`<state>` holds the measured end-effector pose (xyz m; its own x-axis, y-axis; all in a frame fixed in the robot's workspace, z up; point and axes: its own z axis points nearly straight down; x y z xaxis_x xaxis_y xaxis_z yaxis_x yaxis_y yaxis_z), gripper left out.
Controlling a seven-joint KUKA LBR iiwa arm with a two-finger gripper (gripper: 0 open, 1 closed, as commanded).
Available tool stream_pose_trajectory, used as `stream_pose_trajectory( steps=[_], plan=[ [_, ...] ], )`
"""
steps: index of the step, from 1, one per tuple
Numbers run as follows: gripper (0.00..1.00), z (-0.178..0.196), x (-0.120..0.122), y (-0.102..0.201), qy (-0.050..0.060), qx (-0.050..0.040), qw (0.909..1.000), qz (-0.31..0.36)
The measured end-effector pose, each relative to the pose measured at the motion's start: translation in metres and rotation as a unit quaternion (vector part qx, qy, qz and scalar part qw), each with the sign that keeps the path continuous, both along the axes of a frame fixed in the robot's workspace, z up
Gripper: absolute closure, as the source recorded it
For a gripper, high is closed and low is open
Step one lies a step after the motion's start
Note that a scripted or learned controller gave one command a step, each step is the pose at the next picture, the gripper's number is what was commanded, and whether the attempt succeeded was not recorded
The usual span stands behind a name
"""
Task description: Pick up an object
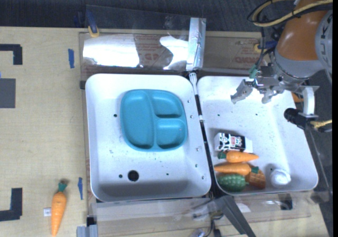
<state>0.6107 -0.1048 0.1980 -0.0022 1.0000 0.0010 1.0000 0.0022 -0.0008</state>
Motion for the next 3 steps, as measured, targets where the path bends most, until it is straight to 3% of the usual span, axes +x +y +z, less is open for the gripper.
stream_pose_trajectory(
  steps=[1, 2, 3],
  plan=[
    [0.00, -0.014, -0.060, 0.038, 0.001, 0.0001, 0.9984, 0.056],
    [0.00, -0.092, -0.114, 0.002, 0.001, 0.0000, 0.9973, 0.073],
    [0.00, -0.105, -0.015, -0.007, -0.009, -0.0001, 0.9962, -0.087]
  ],
)
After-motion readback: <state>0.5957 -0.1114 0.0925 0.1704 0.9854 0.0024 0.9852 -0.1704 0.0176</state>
